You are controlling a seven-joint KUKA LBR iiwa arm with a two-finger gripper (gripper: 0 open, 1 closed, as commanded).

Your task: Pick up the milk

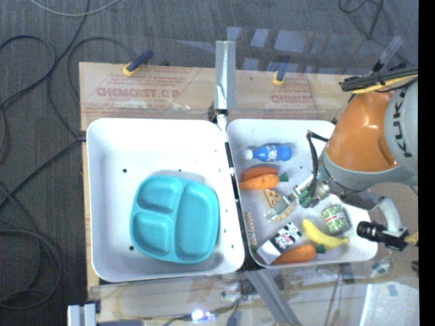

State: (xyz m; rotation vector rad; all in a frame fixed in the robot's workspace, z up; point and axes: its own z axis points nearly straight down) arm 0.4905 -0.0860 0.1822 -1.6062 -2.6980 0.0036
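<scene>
The milk (284, 239) is a small white carton with black cow patches. It lies tilted near the front edge of the right bin (234, 156), between an orange carrot (295, 254) and a yellow banana (321, 236). My gripper (281, 212) hangs low over the middle of the right bin, just behind the milk and above a pizza slice (271, 197). The grey and orange arm (360, 141) reaches in from the right. Nothing is visibly held.
The right bin also holds a blue bottle (270, 153) at the back, a second carrot (259, 178), and a green can (334, 218) at the right. A turquoise divided plate (177, 217) lies in the left bin (109, 182).
</scene>
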